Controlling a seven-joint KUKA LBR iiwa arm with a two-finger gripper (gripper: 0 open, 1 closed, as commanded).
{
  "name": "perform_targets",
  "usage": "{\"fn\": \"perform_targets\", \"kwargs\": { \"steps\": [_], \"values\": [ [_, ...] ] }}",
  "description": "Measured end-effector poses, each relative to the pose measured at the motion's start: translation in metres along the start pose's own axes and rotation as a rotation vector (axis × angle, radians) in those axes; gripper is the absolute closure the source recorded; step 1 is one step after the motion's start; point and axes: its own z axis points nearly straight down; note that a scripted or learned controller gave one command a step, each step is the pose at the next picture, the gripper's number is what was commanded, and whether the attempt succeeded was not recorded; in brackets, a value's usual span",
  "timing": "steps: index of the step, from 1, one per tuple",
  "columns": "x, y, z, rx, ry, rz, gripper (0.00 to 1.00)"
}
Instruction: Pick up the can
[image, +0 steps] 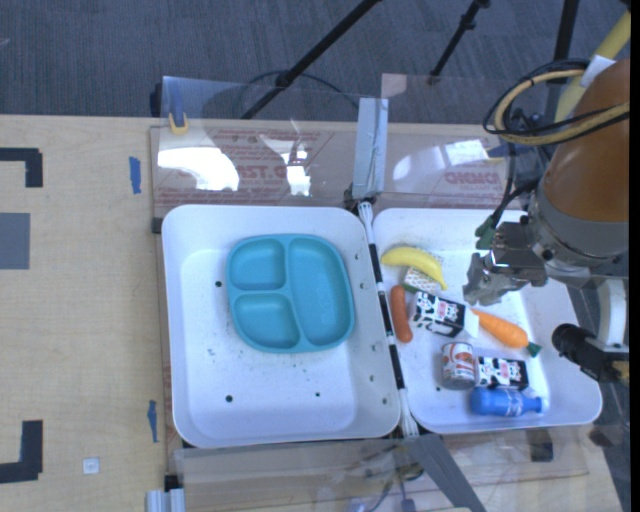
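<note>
A blue bottle (505, 403) is seen at the right bin's (580, 405) front edge, the can (458, 364) just behind it. The gripper (487, 284) hangs above, apparently holding nothing; its spread cannot be told.

Left white bin (190, 340): teal three-compartment plate (291, 292), dark specks scattered on floor. Right white bin (575, 405): banana (415, 261) near top; hot dog (401, 313) below it, along left wall; black-and-white carton (439, 315) just beside hot dog; carrot (502, 330) right of carton; second black-and-white carton (501, 373) lower; blue bottle (503, 403) lying by front wall.
</note>
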Motion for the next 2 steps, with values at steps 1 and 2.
{"fn": "perform_targets", "kwargs": {
  "steps": [1,2],
  "values": [
    [-0.0002,0.0008,-0.0095,-0.002,-0.001,0.000,1.00],
    [-0.0001,0.0017,-0.0191,-0.003,-0.003,-0.001,1.00]
  ]
}}
